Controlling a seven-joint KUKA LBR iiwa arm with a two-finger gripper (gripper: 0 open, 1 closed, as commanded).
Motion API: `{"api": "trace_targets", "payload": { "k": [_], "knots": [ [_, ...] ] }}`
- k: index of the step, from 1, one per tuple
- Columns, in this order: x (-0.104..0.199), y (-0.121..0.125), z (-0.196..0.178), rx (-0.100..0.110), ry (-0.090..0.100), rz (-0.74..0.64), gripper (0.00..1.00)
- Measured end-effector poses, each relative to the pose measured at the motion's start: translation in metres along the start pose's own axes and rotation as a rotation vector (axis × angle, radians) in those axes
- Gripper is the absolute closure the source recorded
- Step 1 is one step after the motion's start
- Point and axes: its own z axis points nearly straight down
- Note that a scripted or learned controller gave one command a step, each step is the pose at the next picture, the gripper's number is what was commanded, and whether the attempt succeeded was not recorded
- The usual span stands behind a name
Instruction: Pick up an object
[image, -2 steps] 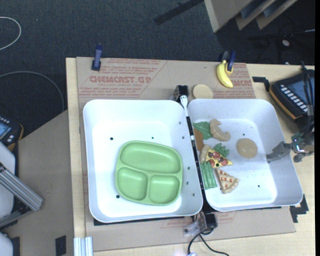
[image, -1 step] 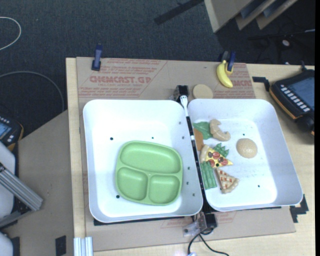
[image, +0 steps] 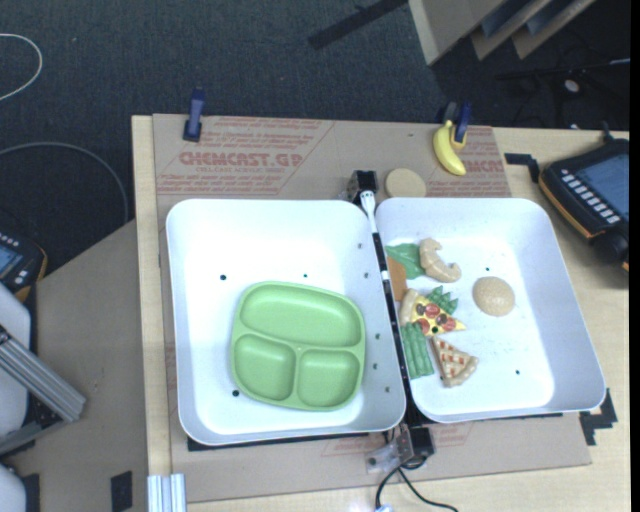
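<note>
The right bin (image: 530, 230) holds several toy foods along its left side: a tan croissant-like piece (image: 438, 260), a green leaf (image: 406, 258), a pizza slice with red dots (image: 434, 312), a waffle-like wedge (image: 453, 362) and a green strip (image: 416, 352). A round tan bun (image: 493, 295) lies apart toward the bin's middle. In the left bin (image: 200, 250) sits a green three-compartment plate (image: 298, 345).
A yellow banana (image: 449, 152) and a tan disc (image: 405, 183) rest on the cardboard behind the bins. Blue clamps (image: 193, 115) pin the board's back edge. A black and orange pendant (image: 598, 190) lies at the far right. Cables (image: 400, 470) hang at the front.
</note>
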Motion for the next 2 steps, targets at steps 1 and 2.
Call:
{"api": "trace_targets", "payload": {
  "k": [1,2],
  "knots": [
    [-0.001,0.0,-0.006,0.005,0.0,0.001,1.0],
    [-0.009,-0.003,0.108,0.024,0.01,0.005,1.0]
  ]
}}
